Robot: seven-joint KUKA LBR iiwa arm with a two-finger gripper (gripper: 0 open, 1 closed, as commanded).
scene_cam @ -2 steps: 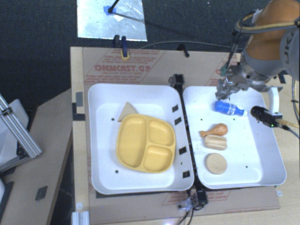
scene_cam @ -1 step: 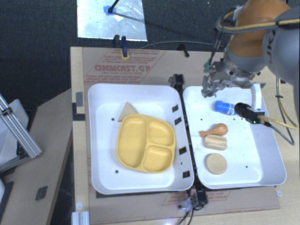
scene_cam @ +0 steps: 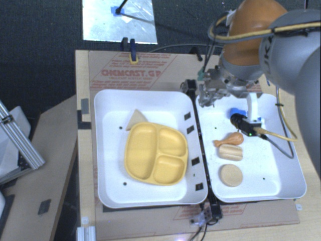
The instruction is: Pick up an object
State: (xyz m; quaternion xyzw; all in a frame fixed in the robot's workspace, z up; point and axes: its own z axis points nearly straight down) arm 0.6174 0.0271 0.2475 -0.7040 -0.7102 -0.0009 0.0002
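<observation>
My claw (scene_cam: pixel 208 102) hangs over the right white bin (scene_cam: pixel 281 185); I cannot tell its state.
Near it lies the small brown plastic drumstick (scene_cam: pixel 229 139), probably light, stiff, slippery; I would grip its thick end.

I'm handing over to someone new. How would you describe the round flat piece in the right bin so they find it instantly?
Look in the right white bin, at its near end. The round tan disc lies flat below the oblong bread-like piece and the drumstick-shaped toy. It alone is a plain circle.
</observation>
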